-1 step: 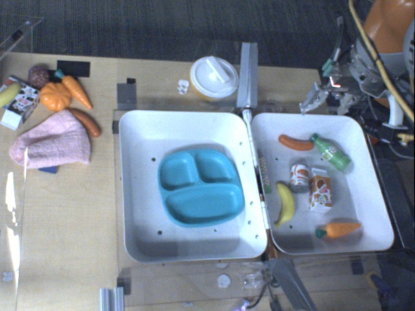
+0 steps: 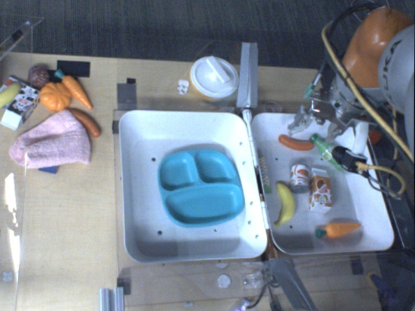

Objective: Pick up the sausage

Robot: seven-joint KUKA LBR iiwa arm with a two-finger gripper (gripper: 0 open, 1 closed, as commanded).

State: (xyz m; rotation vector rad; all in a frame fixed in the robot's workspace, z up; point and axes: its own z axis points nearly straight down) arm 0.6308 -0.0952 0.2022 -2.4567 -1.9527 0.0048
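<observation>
- Nearest the camera, one orange plastic carrot (image 2: 339, 229) lies at the right bin's (image 2: 386, 237) front.
- One blue divided tray (image 2: 201, 186) sits in the left bin (image 2: 136, 173).
- One yellow banana (image 2: 284, 203), one small can (image 2: 299, 175) and one carton (image 2: 320, 192) lie mid-bin.
- One smooth, reddish-orange sausage (image 2: 296, 142), slightly curved, lies at the right bin's back.
- Gripper (image 2: 310, 119): hovers just above the sausage; I cannot tell how its jaws stand.

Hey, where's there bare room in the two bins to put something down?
In the left bin, bare floor rings the blue divided tray, widest along its left and front. The right bin is crowded: sausage, can, carton, banana and carrot, with the gripper over its back. Its front-left corner, beside the carrot, is bare.
</observation>
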